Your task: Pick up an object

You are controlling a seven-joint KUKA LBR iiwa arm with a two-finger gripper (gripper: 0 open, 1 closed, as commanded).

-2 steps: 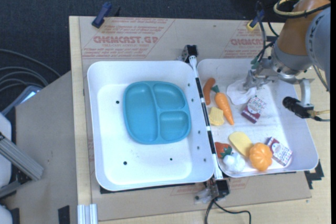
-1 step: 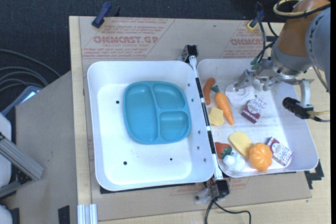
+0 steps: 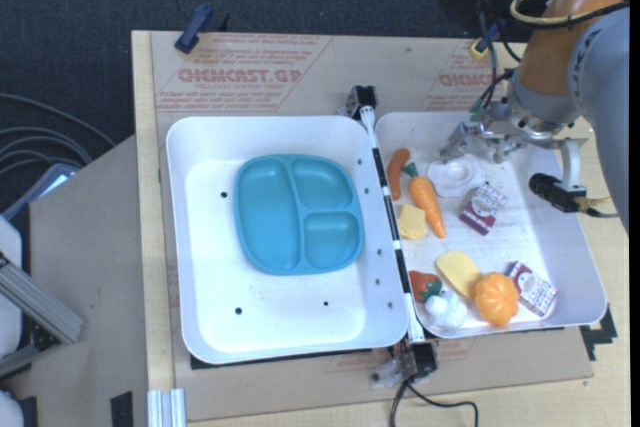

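Note:
The right bin [image 3: 585,260] holds the loose objects. An orange carrot [image 3: 428,203] lies beside a smaller orange stick [image 3: 398,170] and a yellow wedge [image 3: 411,221]. A white round piece [image 3: 455,176] and a red-and-white packet [image 3: 484,207] lie further back. Near the front are a yellow slice [image 3: 457,269], an orange fruit [image 3: 496,298], another red-and-white packet [image 3: 534,289] and a white lump with red and green bits [image 3: 440,303]. My gripper [image 3: 476,147] hangs at the bin's back, just above the white round piece, open with nothing between its fingers.
The left bin [image 3: 200,245] holds a blue divided plate [image 3: 298,213]. The grey arm with its orange band [image 3: 560,45] comes in from the upper right over the right bin's back corner. A black clamp [image 3: 362,99] sits where the bins meet.

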